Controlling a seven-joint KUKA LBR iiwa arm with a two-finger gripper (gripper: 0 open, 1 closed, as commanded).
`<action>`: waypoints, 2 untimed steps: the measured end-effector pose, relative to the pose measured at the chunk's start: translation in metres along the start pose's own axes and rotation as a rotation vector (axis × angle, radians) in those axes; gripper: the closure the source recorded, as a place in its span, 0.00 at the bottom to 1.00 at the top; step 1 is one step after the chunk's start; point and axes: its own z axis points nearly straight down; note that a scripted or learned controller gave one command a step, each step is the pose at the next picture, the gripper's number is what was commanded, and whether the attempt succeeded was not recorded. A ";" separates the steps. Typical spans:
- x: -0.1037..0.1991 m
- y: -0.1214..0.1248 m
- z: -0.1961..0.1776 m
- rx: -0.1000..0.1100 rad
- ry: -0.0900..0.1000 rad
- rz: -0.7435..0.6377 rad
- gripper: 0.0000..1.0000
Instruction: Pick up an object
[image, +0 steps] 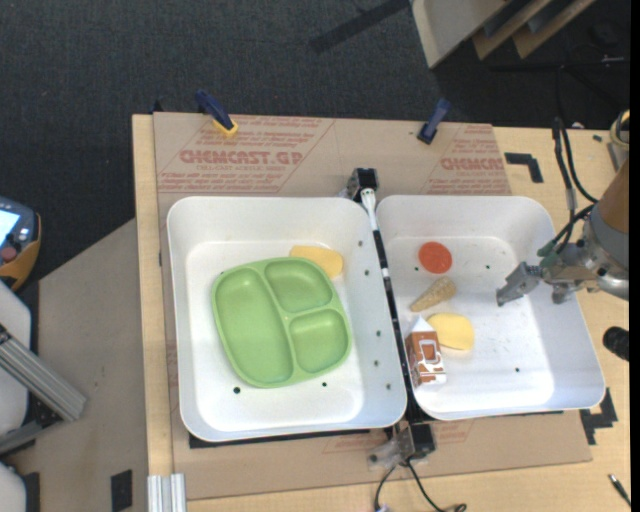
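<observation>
Left bin (190, 300): holds a green divided plate (281, 321) mid-frame; a yellow piece (320, 260) lies touching its upper right edge.
Right bin (520, 390): red disc (435, 257) at upper left, tan wedge (433, 294) just below, yellow lump (452, 331) and brown-and-white carton (425, 358) lower left.
Hand (522, 282): right of frame, over the right bin, nothing between its fingers; how wide they stand, cannot tell.

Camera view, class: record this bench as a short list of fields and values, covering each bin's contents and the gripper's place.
left bin: green divided plate; yellow piece at the plate's far edge
right bin: red disc, tan wedge, yellow lump, brown and white carton
gripper: above the right bin's right half, apart from all four items
</observation>
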 end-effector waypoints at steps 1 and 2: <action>0.058 0.017 0.110 0.002 0.003 -0.004 0.00; 0.087 0.055 0.105 -0.005 -0.001 -0.004 0.00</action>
